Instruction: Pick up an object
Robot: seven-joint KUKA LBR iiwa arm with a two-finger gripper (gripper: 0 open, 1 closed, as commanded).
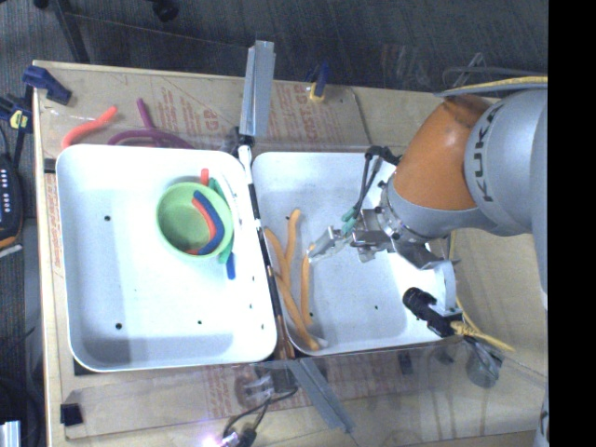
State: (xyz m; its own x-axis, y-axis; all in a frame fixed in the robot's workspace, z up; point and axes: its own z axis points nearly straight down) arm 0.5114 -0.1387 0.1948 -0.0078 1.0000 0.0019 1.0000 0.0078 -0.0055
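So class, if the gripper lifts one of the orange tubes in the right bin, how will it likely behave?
The orange tubes lie long, thin and slightly curved, so one is probably flexible and would sag at the ends if gripped mid-length. It looks light for its length. Resting against the right bin wall, it may slide rather than roll.
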